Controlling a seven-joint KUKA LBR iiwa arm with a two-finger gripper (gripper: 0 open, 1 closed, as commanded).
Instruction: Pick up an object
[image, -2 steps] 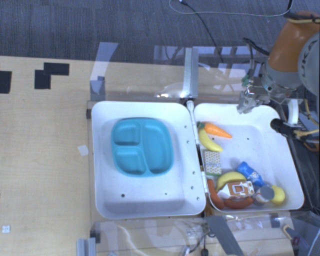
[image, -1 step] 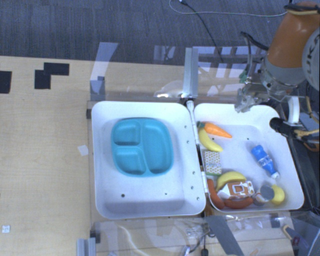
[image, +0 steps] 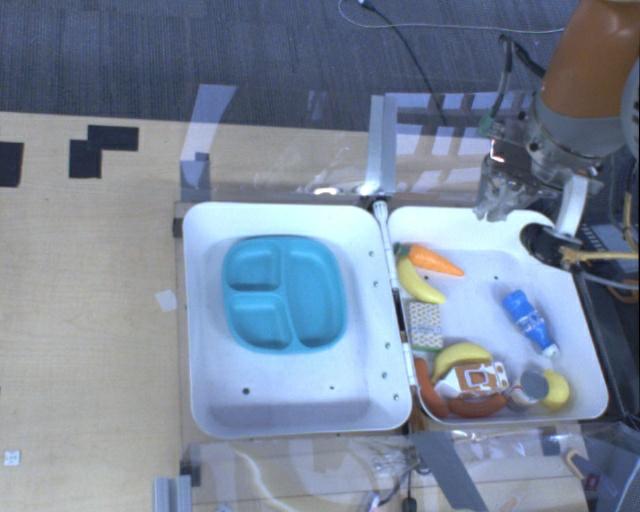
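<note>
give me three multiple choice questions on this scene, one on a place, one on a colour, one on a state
1. Where does the divided plate lie?
A. in the left bin
B. in the right bin
C. on the wooden bench top

2. What colour is the small bottle in the right bin?
A. red
B. blue
C. green

3. How does the gripper stand to the carrot?
A. pressed on it
B. lifting it
C. apart from it, over the bin's far edge

Answers:
1. A, the plate rests on the left bin's floor.
2. B, its body is blue.
3. C, the carrot lies on the bin floor by the banana, with bare white between it and the gripper.
</note>
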